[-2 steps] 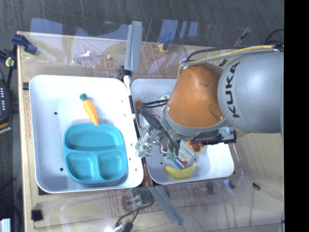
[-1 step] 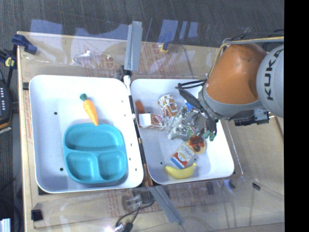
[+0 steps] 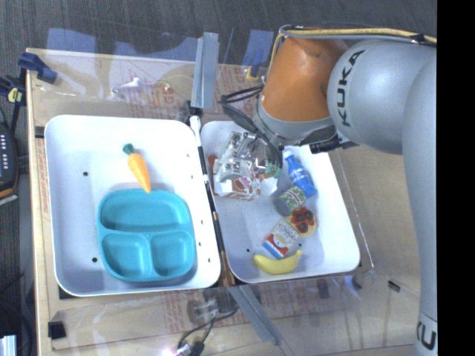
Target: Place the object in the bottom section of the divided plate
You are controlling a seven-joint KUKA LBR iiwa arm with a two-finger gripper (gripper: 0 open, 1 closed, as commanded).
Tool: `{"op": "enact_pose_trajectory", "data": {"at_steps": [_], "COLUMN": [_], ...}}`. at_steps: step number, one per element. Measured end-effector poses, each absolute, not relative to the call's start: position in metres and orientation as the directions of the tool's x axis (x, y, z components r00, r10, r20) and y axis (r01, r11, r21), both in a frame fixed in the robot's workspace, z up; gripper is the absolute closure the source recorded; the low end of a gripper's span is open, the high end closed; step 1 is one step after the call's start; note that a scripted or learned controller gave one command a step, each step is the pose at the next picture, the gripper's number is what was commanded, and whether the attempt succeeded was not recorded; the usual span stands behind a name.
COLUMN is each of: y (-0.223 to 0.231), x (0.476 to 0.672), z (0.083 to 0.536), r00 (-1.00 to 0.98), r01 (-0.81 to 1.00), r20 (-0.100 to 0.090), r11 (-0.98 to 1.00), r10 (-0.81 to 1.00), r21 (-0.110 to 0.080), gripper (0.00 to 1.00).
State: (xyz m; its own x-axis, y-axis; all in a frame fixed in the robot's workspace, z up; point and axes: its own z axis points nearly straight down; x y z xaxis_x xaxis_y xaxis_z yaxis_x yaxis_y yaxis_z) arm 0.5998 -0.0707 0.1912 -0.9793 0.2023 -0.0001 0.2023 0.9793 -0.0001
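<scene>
A blue divided plate (image 3: pixel 147 236) lies in the left bin (image 3: pixel 67 199), with one wide section at the far side and two smaller ones at the near side. An orange toy carrot (image 3: pixel 139 169) lies just beyond the plate's far rim. My gripper (image 3: pixel 245 153) hangs low over the far left corner of the right bin (image 3: pixel 338 236), right above a crumpled white and red packet (image 3: pixel 236 182). The orange wrist band and grey arm cover the bin's far edge. All three plate sections are bare.
The right bin holds several items: a blue bottle (image 3: pixel 298 173), a grey-green can (image 3: pixel 291 199), a red and yellow piece (image 3: pixel 302 221), a small carton (image 3: pixel 280 241) and a yellow banana (image 3: pixel 277 262). A raised divider (image 3: pixel 208 206) separates the bins.
</scene>
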Motion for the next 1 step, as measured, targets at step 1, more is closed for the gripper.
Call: {"op": "enact_pose_trajectory", "data": {"at_steps": [1], "y": [-0.1085], "x": [0.6226], "z": [0.2494], "r00": [-1.0], "r01": [0.022], "r20": [-0.003], "r11": [1.0], "r10": [0.022], "r21": [-0.001], "gripper": [1.0]}}
